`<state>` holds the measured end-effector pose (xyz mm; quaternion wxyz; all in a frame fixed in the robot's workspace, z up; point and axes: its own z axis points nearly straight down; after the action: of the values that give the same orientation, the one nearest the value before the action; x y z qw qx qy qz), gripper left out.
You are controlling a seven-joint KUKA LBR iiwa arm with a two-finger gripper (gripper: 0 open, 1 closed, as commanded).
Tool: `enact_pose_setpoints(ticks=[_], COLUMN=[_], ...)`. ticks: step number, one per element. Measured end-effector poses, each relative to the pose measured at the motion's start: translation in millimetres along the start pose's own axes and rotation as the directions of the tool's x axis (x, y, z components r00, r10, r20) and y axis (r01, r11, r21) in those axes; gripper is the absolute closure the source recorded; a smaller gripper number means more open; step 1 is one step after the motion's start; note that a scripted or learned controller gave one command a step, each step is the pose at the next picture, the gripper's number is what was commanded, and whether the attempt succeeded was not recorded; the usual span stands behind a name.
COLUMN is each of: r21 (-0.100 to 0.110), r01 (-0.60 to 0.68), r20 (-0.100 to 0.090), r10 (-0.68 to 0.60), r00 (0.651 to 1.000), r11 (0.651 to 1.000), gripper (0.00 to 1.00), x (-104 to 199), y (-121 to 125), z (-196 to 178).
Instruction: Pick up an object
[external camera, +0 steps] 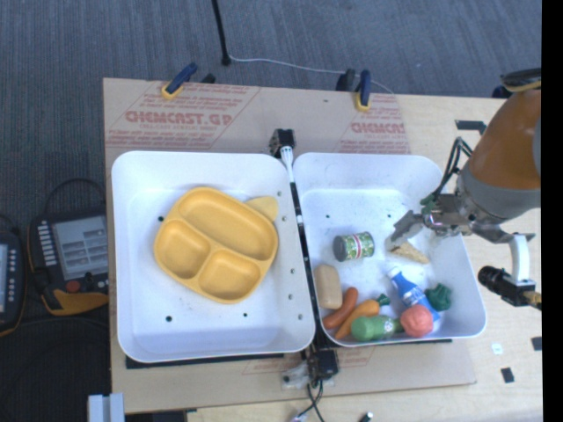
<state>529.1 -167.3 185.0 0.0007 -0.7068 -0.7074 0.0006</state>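
The gripper (412, 229) was seen low in the right bin (369, 167) with its fingers spread apart, nothing between them. A pale wedge (410, 252) lay just below it, its long axis crosswise; the green can (354, 246) was farther left.

Robotics lab: clamped board (176, 117) on grey carpet (106, 25), two white bins (132, 236), control pendant (75, 244), trailing cables (220, 25), industrial arm (510, 148).

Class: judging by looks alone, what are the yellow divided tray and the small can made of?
Yellow divided tray: probably moulded plastic; uniform colour, soft sheen, rounded compartments.
Small can: looks like metal with a green label, possibly a plastic toy; too small to tell.
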Motion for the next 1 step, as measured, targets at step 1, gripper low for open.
enact_pose_setpoints(ticks=[1], r21=[-0.001], r01=[-0.001], r20=[0.001], r10=[0.001], r00=[1.000], r11=[1.000], gripper=[0.00], x=[36.4], y=[23.7], z=[55.8])
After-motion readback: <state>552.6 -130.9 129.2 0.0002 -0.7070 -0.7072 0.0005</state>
